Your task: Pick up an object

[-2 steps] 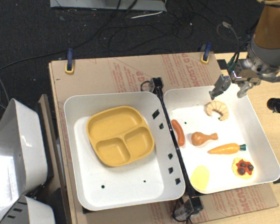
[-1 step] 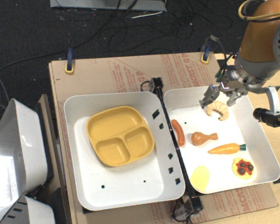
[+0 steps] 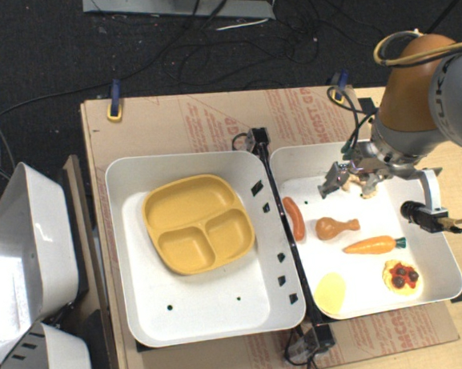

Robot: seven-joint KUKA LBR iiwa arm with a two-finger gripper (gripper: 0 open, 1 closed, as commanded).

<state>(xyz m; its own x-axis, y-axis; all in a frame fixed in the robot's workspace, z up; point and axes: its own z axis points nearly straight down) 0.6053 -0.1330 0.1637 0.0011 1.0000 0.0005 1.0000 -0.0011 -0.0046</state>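
Observation:
The right bin [image 3: 309,161] holds several toy foods: a red sausage [image 3: 295,217] by its left wall, a brown chicken drumstick [image 3: 335,227] in the middle, an orange carrot [image 3: 372,246], a yellow disc [image 3: 330,291] at the front and a small tart with red berries [image 3: 401,276] at the front right. My gripper [image 3: 348,179] hangs over the bin's back part, just above and behind the drumstick, with its fingers spread and nothing between them.
A yellow compartment plate [image 3: 198,223] lies in the left bin [image 3: 137,308]. A black divider [image 3: 282,239] runs between the bins. Cables and a black fitting [image 3: 423,213] trail from the arm [image 3: 416,95] over the right bin's right side.

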